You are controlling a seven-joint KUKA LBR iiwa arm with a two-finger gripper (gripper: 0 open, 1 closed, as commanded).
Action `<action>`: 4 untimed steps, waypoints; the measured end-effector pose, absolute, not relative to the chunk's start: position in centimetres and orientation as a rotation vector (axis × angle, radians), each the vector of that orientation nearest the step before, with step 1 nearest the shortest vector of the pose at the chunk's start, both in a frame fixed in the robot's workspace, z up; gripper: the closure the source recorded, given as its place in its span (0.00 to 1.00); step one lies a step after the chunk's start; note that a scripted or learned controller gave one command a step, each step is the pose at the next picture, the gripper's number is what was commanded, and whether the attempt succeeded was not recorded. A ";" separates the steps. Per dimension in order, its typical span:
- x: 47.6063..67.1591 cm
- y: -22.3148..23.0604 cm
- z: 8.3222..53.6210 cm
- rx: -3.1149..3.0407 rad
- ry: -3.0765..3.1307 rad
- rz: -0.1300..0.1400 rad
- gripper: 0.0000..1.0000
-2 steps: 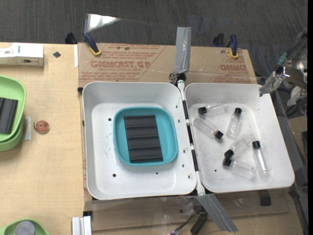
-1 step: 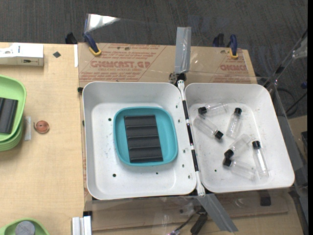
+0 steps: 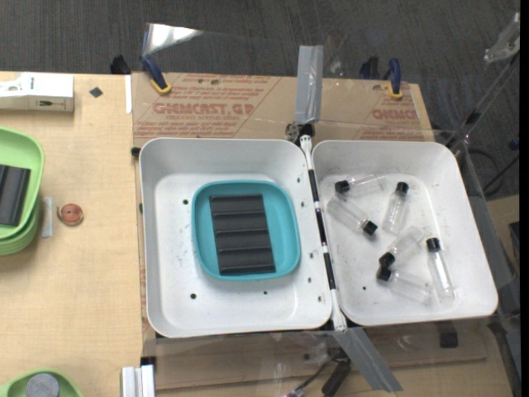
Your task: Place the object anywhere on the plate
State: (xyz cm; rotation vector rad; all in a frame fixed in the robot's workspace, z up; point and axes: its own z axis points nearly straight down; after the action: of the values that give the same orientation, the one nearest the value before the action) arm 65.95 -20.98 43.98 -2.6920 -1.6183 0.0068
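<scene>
A teal plate (image 3: 287, 222) lies in the left white bin (image 3: 165, 296), and a dark ribbed rack (image 3: 241, 233) rests on it. The right white bin (image 3: 463, 222) holds several clear vials with black caps: one at the upper left (image 3: 357, 184), one upright-slanted (image 3: 396, 206), one lower left (image 3: 354, 216), one near the middle (image 3: 397, 251) and one at the right (image 3: 439, 267).
A brown cardboard sheet (image 3: 248, 106) lies behind the bins with clamps on it. At the left on the wooden bench sit a green tray (image 3: 21, 197), a small round orange piece (image 3: 71, 214) and a white box (image 3: 37, 92).
</scene>
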 end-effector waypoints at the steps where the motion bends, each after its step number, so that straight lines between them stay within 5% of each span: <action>1: 66.0 -21.0 44.0 -2.692 -1.618 0.007 0.00; 4: 66.0 -21.0 44.0 -2.692 -1.618 0.007 0.00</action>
State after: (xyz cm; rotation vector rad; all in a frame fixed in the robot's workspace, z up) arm 65.96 -20.96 43.97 -2.6918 -1.6179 0.0068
